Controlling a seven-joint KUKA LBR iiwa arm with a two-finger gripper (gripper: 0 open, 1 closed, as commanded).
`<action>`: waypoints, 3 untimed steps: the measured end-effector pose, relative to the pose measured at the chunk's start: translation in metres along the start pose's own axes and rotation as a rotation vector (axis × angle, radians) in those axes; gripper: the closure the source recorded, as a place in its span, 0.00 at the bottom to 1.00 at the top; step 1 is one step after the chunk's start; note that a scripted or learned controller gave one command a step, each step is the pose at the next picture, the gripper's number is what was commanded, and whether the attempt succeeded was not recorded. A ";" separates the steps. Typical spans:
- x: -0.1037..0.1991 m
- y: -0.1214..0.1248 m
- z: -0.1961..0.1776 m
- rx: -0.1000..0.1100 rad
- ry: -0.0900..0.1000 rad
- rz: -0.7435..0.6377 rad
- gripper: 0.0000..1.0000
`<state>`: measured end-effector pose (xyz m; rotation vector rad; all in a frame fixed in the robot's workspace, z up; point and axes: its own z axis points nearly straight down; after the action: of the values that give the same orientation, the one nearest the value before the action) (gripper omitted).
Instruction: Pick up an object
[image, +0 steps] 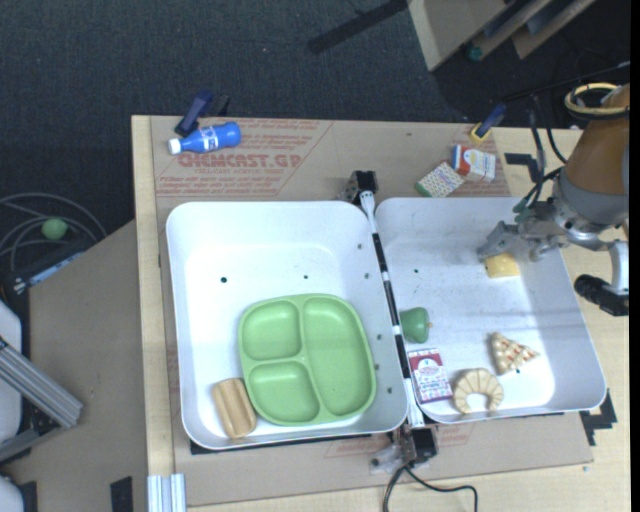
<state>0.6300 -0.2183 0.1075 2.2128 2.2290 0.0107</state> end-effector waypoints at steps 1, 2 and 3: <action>0.001 0.003 0.022 0.003 0.006 0.001 0.00; 0.002 0.005 0.009 0.000 0.006 0.000 1.00; 0.000 0.004 0.011 0.001 0.002 -0.001 0.00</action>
<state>0.6344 -0.2178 0.0970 2.2138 2.2313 0.0112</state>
